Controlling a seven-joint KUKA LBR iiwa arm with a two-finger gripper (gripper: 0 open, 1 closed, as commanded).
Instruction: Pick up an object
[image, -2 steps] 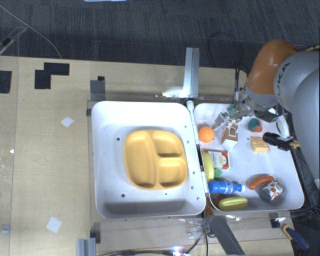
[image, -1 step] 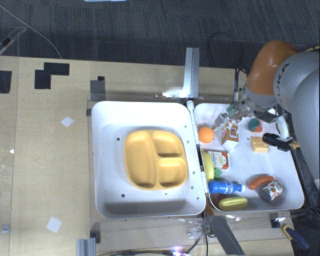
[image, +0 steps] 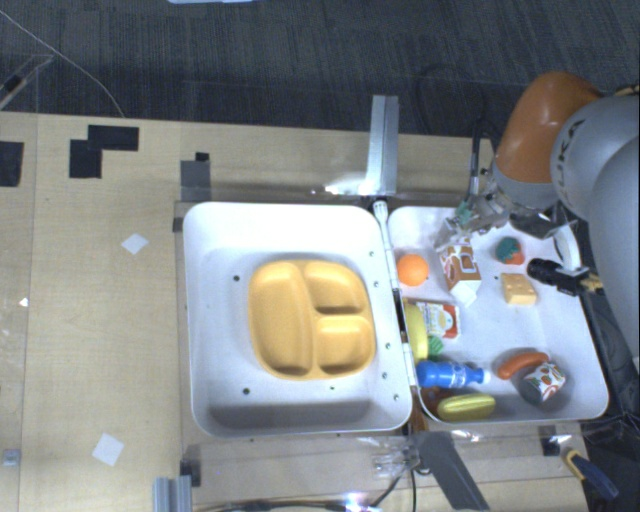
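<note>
My gripper (image: 462, 226) hangs over the far part of the right bin (image: 590, 350), just above a small brown-and-white carton (image: 460, 268). Nothing visibly sits in it. An orange ball (image: 412, 268) lies left of the carton. To the right are a teal-and-red toy (image: 511, 250) and a pale yellow block (image: 519, 289). Nearer the front lie a red-and-white packet (image: 438, 318), a yellow banana (image: 415, 336), a blue bottle (image: 450, 375), a yellow-green piece (image: 467, 405), a red sausage (image: 522, 362) and a small can (image: 543, 382).
The left bin (image: 215, 300) holds a yellow divided tray (image: 308, 317) in its middle. The grey arm with its orange band (image: 540, 125) comes in from the upper right over the right bin's far corner. A metal post (image: 383, 145) stands behind the bins.
</note>
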